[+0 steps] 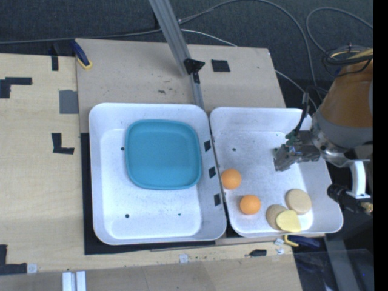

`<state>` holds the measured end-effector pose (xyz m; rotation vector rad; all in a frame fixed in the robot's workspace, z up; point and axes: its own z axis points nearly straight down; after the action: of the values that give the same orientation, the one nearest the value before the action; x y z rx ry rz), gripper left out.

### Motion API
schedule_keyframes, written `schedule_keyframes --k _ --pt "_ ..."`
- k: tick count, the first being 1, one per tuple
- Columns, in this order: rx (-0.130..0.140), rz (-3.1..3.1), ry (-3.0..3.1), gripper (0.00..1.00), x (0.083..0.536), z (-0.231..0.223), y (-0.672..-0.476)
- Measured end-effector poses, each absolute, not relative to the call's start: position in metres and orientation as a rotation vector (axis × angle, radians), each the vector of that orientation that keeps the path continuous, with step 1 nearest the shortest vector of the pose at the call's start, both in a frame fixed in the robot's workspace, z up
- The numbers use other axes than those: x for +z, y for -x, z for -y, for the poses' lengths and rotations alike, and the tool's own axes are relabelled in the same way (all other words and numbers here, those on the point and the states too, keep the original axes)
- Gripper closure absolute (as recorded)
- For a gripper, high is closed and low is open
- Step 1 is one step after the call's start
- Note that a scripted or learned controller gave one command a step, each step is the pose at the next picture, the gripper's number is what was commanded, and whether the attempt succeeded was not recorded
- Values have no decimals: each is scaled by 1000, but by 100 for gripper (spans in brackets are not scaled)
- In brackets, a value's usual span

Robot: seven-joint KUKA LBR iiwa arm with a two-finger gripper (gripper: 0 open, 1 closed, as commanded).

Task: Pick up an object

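Gripper (284,160) is hovering over right bin (254,123), nothing grabbed; can't tell its state. Orange balls (231,179) etc. are sitting near, unpicked.

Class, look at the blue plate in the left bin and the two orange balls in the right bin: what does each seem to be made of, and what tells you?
Blue plate: probably plastic, going by its uniform turquoise colour, rounded corners and soft sheen. Orange balls: possibly plastic or foam; they are evenly coloured and matte, with no strong glint. The picture is too coarse to say which.
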<state>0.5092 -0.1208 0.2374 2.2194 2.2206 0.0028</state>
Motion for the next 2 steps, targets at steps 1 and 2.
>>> schedule_keyframes --k 1,2 --pt "2 -2221 -2220 100 269 121 -510" --pt "0 -2226 -2218 100 269 74 -505"
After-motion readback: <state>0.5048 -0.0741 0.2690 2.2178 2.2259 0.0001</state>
